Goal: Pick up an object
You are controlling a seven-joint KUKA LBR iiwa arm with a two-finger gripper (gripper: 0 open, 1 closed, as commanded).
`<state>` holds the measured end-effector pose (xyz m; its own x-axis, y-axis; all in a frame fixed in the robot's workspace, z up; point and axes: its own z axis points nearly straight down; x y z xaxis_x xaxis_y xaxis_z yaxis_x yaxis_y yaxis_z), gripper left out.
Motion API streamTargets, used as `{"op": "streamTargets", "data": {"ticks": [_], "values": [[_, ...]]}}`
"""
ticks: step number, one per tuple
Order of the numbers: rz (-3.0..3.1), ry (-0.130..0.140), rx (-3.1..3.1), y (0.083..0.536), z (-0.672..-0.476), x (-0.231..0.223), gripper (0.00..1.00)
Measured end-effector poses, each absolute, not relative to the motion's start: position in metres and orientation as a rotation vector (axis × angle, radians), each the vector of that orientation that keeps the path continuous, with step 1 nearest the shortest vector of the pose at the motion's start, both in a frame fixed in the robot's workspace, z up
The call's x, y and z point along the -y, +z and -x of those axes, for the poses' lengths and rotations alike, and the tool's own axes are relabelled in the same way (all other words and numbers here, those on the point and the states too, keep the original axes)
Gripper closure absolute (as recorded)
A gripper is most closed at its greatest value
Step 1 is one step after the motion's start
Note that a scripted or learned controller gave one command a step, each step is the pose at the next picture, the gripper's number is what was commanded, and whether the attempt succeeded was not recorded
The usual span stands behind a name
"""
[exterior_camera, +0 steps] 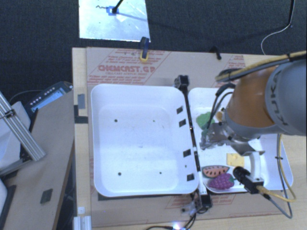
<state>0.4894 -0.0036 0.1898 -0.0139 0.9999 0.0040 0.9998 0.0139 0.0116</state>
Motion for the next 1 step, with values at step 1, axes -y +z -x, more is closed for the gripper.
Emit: {"op": "streamTargets", "data": {"ticks": [1], "values": [[-2.206, 0.012, -2.229, 0.2331, -0.5455, -0.0440, 1.00]]}}
